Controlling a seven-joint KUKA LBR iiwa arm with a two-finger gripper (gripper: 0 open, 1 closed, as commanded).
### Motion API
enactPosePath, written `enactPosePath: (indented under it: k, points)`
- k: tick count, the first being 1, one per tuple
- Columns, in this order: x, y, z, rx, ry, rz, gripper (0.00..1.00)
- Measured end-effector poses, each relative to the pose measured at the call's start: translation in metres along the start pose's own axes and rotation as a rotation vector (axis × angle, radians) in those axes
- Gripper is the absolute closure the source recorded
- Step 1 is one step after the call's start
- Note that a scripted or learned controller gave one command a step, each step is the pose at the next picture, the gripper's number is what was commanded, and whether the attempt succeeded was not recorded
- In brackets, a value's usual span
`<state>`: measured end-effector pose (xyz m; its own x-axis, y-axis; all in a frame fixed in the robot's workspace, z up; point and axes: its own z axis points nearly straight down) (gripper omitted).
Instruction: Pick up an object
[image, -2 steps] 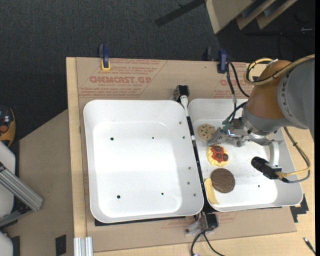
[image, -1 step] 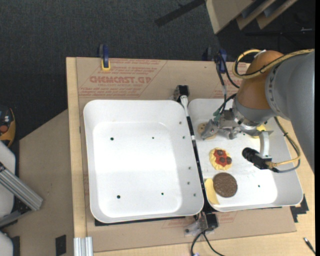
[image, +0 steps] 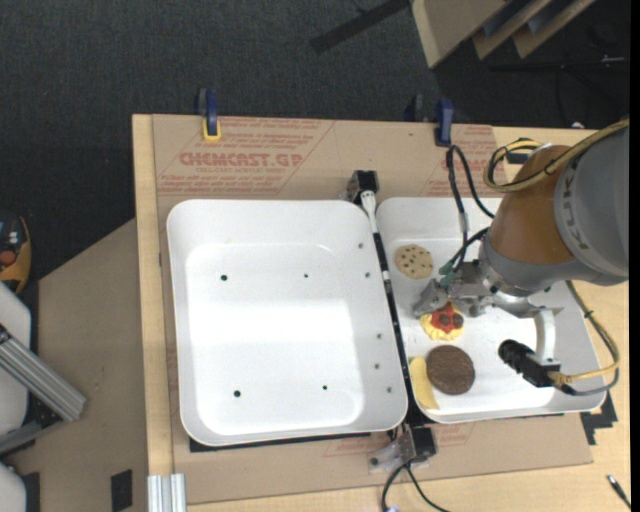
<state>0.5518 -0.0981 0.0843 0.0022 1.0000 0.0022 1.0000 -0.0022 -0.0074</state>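
In the right bin lie a tan cookie with dark chips, a small yellow and red toy food piece, a dark brown round cookie and a pale yellow piece at its left edge. My gripper hangs low over the bin, right above the yellow and red piece, between it and the chip cookie. Nothing shows between its fingers.
The left bin is a large white tray with a few small dark dots on its floor. A black divider runs between the two bins. The grey and orange arm covers the right bin's far right part.
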Motion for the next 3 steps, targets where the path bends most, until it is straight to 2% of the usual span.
enactPosePath:
  k: [1,2,3]
  points:
    - [0.000,0.005,-0.012,-0.012,-0.003,0.000,1.00]
    - [0.157,0.068,-0.155,-0.029,0.003,-0.020,1.00]
    - [0.178,0.115,-0.334,-0.031,-0.001,-0.007,1.00]
